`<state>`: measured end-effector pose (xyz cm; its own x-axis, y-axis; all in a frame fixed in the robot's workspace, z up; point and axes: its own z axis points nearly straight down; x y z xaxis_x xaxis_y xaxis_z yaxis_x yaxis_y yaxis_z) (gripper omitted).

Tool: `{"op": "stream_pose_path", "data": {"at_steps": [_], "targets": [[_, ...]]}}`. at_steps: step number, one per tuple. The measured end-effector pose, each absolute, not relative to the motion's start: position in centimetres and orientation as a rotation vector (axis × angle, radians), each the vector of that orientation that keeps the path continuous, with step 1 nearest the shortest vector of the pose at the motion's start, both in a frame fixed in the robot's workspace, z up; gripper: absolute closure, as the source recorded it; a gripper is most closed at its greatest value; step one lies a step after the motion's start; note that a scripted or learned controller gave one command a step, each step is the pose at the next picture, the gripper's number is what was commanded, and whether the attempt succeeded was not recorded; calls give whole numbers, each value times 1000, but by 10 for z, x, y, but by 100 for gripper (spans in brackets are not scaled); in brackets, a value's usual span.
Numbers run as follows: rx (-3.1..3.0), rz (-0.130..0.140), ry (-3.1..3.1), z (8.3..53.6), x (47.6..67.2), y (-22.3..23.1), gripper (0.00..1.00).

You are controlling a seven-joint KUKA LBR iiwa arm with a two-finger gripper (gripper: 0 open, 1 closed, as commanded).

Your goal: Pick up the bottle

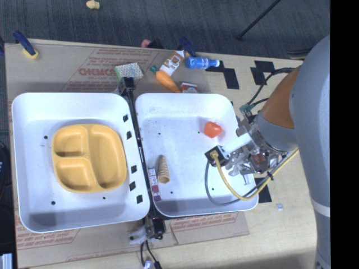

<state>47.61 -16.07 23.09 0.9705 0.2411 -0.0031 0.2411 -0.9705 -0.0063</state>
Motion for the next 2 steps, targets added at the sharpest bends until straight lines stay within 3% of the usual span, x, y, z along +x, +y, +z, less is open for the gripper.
{"op": "stream_pose_path", "data": {"at_steps": [1,2], "targets": [[-3116,5,-370,225,476,-184,100],[-3120,5,-325,236,476,-144,100]]}}
